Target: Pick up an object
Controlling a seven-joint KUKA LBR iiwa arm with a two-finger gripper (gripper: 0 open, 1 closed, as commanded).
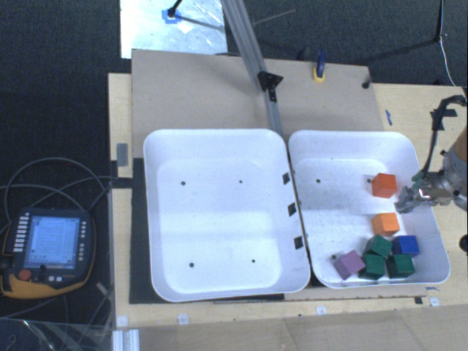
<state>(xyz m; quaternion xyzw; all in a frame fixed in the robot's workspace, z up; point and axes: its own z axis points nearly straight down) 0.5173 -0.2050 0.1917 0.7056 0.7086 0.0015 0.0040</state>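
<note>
The right bin (344, 148) holds several small blocks. A red-orange block (384, 185) lies near its right wall, and an orange block (385, 224) lies below that. In the front right corner a blue block (406, 245), dark green blocks (378, 257) and a purple block (349, 264) are clustered together. My gripper (409, 199) reaches in from the right edge and hangs over the bin's right rim. It sits just right of the two orange blocks, between them in height, with nothing seen in its hold.
The left bin (219, 210) sits beside the right one on the brown bench. A grey pole (248, 42) slants across the back. A teach pendant (50, 251) with cables lies on the floor at the left.
</note>
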